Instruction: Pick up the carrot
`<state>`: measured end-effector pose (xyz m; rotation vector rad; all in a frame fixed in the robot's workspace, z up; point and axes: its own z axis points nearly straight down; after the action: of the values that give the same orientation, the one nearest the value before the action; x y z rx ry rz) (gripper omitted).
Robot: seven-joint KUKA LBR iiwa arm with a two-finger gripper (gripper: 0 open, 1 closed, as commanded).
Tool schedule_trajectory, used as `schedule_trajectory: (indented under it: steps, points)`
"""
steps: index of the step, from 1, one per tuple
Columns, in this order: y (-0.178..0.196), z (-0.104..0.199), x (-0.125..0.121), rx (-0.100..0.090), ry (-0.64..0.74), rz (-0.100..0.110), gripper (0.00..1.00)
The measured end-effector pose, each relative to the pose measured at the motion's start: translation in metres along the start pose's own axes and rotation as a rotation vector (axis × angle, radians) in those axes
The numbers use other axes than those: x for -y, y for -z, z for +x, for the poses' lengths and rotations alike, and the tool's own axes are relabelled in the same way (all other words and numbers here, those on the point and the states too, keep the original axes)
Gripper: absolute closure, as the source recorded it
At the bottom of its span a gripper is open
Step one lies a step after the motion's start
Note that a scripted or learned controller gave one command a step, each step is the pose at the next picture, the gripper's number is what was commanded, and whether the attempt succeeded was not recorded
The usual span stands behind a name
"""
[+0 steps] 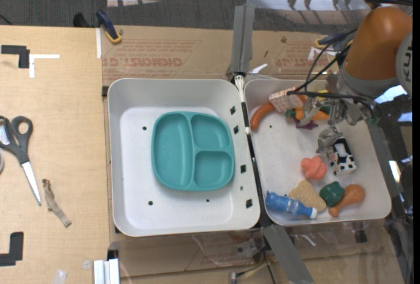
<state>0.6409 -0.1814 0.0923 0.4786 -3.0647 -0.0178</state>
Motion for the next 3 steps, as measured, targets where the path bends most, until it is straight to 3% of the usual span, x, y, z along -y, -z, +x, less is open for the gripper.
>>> schedule_trajectory:
  steps: [1, 2, 3]
  points:
    - [0.002, -0.012, 0.013, 0.022, -0.024, 0.007, 0.00]
    - [0.001, -0.013, 0.005, 0.017, -0.273, 0.003, 0.00]
    - [0.001, -0.017, -0.013, 0.015, -0.431, 0.009, 0.00]
